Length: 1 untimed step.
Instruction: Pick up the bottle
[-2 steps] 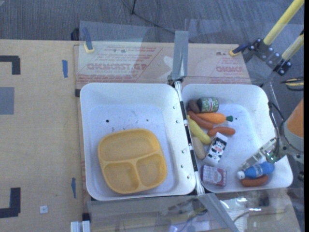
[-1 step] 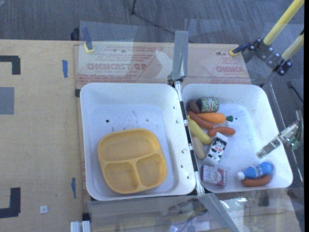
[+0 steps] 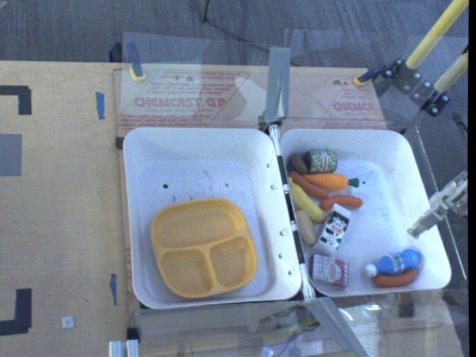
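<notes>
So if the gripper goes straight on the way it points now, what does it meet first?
The gripper points down and left, toward the blue bottle lying near the right bin's front corner. Probably the bottle first, though depth is unclear; it could meet the bin floor short of it.

Two white bins [image 3: 149, 155] are seen on a tan bench [image 3: 59, 199]. A yellow divided plate [image 3: 202, 245], blue bottle [image 3: 398, 262] with white cap, orange carrot [image 3: 327, 181], yellow banana [image 3: 306, 203], red sausages [image 3: 394, 278], and green-labelled can [image 3: 321, 160] are shown.
</notes>
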Motion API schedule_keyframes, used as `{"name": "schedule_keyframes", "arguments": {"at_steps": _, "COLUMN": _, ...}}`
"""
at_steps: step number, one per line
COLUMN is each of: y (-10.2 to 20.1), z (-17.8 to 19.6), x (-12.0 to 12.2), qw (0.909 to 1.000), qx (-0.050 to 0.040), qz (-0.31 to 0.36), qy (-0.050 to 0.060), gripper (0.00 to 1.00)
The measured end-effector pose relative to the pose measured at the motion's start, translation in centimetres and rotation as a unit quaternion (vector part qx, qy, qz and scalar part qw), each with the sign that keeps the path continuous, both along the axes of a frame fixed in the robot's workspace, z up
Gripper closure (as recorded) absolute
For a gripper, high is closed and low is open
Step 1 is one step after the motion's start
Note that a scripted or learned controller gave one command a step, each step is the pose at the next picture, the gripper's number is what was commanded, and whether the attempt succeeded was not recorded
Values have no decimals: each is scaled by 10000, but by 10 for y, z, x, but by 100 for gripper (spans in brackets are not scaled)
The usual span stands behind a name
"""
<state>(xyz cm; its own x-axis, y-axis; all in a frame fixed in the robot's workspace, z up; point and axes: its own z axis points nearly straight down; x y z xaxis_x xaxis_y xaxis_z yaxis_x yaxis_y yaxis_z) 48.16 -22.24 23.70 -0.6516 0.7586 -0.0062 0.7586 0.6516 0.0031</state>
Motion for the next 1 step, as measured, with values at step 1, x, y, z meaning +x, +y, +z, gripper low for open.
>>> {"name": "schedule_keyframes", "arguments": {"at_steps": 1, "y": 0, "z": -111, "x": 26, "qw": 10000, "qx": 12, "qz": -65, "qy": 16, "gripper": 0}}
